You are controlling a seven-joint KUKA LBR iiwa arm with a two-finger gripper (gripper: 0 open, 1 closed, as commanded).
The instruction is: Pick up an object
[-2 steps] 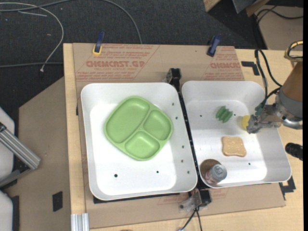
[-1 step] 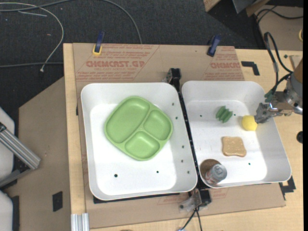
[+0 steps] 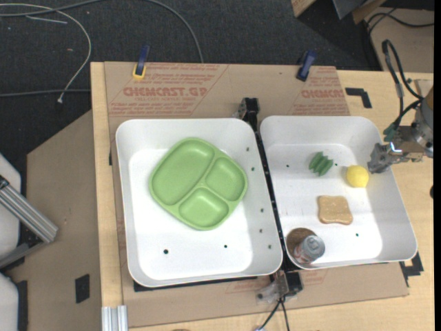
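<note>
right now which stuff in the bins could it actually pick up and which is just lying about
Could be picked up, all in the right bin:
lemon
toast slice
green pod
can, lying in the near-left corner

Just lying about:
green divided plate in the left bin
blue clamps
floor cable

2 white bins sit side by side on the surface (image 3: 69,198): the left bin (image 3: 138,254) and the right bin (image 3: 393,233), touching along their inner walls. Printed cardboard (image 3: 172,88) lies under them, held at its far edge by 2 blue clamps (image 3: 142,61). Thin cables (image 3: 76,26) trail across the dark floor (image 3: 227,12).
</note>
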